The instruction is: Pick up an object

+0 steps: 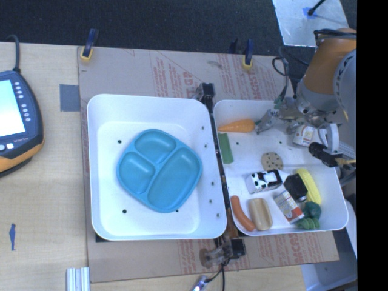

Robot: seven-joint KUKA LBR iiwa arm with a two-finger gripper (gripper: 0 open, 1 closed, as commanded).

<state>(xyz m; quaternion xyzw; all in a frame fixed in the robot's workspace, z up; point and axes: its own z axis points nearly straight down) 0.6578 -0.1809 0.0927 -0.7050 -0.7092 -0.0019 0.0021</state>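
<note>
Reaching into the right bin (242, 111), the gripper (265, 122) hangs just beside the carrot (237, 126); its grip state cannot be told.

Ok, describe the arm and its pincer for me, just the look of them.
The arm is a rounded grey body with a broad orange band above the wrist. Below it sits a cluttered metal wrist with dark cables looping beside it. The pincer is small, grey and metallic. No markings are legible at this size.
</note>
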